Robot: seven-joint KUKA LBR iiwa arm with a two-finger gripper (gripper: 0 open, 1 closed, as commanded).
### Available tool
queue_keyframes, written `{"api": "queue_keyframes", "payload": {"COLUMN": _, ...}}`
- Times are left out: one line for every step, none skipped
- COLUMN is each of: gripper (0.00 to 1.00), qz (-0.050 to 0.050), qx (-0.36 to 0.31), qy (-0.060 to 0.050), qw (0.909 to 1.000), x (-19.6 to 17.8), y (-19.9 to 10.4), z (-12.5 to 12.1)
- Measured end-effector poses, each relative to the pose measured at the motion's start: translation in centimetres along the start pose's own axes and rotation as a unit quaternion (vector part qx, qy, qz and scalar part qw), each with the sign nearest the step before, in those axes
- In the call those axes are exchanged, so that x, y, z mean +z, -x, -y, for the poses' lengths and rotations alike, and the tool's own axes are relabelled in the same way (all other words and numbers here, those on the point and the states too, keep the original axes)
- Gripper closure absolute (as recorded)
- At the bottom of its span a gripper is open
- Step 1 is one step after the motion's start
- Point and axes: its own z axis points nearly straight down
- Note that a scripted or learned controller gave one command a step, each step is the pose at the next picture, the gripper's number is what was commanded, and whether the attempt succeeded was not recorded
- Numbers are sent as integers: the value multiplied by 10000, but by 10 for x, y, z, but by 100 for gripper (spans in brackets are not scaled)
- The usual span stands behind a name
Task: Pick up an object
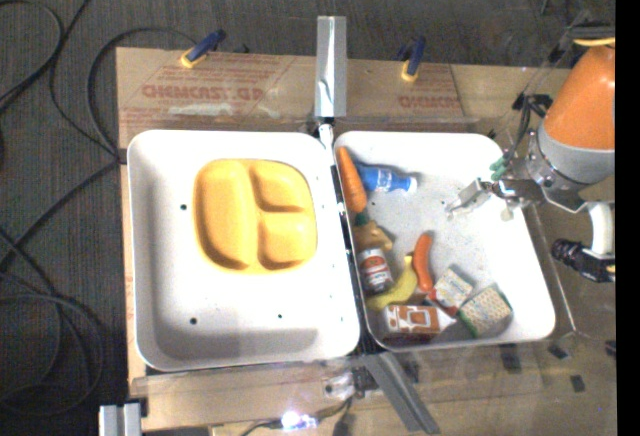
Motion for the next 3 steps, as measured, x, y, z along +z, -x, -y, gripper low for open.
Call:
{"api": "queue_keyframes", "payload": {"gripper": 0, "qz": 25, "qx": -750, "qy": 59, "qw": 9972, "x": 102, "y": -20, "z": -23}}
{"api": "queue_keyframes", "payload": {"gripper": 0, "qz": 30, "qx": -1228, "qy": 60, "qw": 9924, "x": 102, "y": -50, "z": 20}}
{"api": "queue_keyframes", "payload": {"gripper": 100, "qz": 2, "qx": -1239, "qy": 59, "qw": 9923, "x": 93, "y": -53, "z": 19}}
